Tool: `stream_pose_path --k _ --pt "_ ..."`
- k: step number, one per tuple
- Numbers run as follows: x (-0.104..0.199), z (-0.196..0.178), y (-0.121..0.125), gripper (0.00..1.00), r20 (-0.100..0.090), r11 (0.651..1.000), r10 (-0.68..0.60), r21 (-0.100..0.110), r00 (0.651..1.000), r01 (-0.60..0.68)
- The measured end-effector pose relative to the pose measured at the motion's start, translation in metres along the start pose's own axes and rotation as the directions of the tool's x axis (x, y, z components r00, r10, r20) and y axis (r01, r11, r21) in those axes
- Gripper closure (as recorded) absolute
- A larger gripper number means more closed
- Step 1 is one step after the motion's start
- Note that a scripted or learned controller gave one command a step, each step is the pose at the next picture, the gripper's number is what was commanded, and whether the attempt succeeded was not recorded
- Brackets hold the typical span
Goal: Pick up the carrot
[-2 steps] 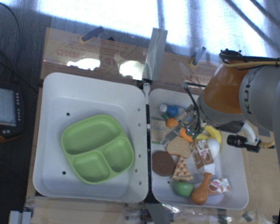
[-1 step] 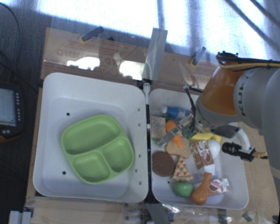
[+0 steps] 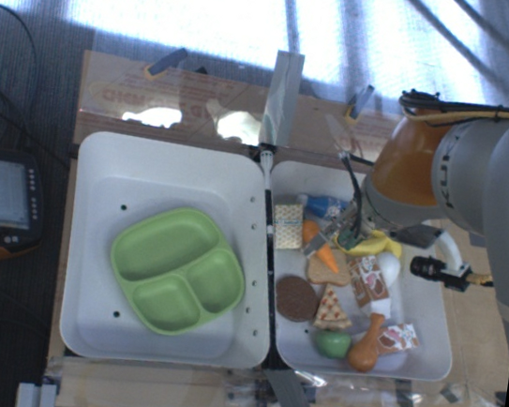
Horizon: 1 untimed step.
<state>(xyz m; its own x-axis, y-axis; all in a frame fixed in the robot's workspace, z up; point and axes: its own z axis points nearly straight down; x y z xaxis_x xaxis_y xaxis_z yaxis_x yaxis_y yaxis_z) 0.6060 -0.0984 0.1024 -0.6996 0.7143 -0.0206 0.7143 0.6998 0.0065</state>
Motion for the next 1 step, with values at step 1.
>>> stream_pose_path --k 1 --pt "-0.0028 -0.1115 0.0100 1.00 -0.009 0.990 -0.143 0.000 0.990 0.143"
